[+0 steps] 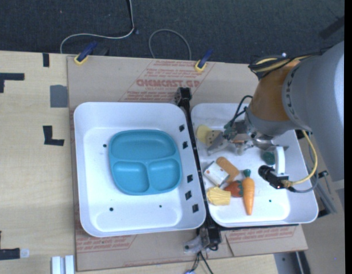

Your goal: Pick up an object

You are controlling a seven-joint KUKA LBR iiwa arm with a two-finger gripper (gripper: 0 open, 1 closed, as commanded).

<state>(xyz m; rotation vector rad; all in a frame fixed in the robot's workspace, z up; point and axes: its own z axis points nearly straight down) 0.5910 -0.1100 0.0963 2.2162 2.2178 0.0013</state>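
Bins sit side by side on the tabletop (27, 153), both shallow and white. The left bin (87, 210) holds one thing — a blue divided plate (145, 161) with three compartments, lying flat near the middle. The right bin (295, 210) holds a cluster of toy foods towards its left half: a pale yellow piece (204, 133) near the top-left corner, a tan bread-like roll (227, 165) lower down, a white block (215, 174) just beside it, a yellow corn piece (219, 197) near the bottom-left, a small red item (236, 189) next to the corn, and an orange carrot (249, 194) with a green top, pointing down the bin. A teal piece (269, 154) lies further right, partly hidden by the arm

The claw (220, 143) reaches in from the right, low over the upper left part of the right bin, close to the pale yellow piece and above the roll. Whether its fingers stand apart or together cannot be told — nothing is seen gripped between them
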